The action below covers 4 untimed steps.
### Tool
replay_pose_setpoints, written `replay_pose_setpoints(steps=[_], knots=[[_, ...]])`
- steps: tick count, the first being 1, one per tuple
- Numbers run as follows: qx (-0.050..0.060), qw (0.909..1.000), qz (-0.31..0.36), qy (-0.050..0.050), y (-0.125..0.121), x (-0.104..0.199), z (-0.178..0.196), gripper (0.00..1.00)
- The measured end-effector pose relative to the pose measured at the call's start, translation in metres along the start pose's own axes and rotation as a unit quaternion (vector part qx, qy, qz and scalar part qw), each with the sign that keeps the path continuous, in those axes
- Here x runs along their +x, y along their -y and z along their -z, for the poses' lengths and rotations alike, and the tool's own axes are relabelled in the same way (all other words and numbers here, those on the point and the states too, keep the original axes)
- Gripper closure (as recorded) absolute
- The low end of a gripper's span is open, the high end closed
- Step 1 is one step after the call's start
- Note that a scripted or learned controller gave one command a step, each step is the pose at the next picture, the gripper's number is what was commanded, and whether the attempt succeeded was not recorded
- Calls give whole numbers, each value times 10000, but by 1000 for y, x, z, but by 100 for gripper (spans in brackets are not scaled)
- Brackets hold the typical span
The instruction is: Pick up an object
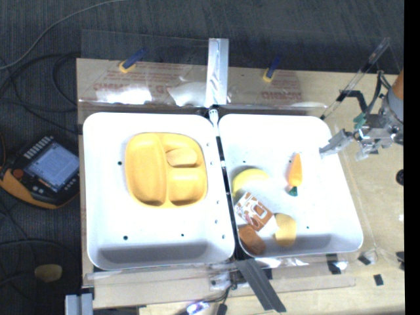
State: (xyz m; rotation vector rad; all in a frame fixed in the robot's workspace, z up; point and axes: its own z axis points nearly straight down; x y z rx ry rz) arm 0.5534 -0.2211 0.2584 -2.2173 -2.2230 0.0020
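The right bin [341, 222] holds several objects. An orange toy carrot [294, 170] with a green tip lies near its middle. A pale yellow-green round fruit [248, 179] sits at the bin's left side. A printed snack packet [255, 212], a brown lump [251, 239] and a yellow block [285, 229] are bunched at the front. My gripper [348, 146] hangs over the bin's right rim, right of and slightly above the carrot. It is open, with nothing between its fingers.
The left bin [105, 241] holds a yellow divided plate [166, 168]. A metal divider post [218, 71] stands at the back between the bins. Cables and a black rod [363, 73] run by the arm at the right. A handheld pendant [43, 169] lies on the floor at left.
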Motion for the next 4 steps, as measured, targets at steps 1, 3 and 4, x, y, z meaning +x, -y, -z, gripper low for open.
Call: replay_pose_setpoints(steps=[1,3,4], knots=[[-3,9963,-861,-4,6,24,-165,0],[-59,9997,-249,17,-32,21,-160,100],[-1,9993,368,6,-60,61,-55,100]])
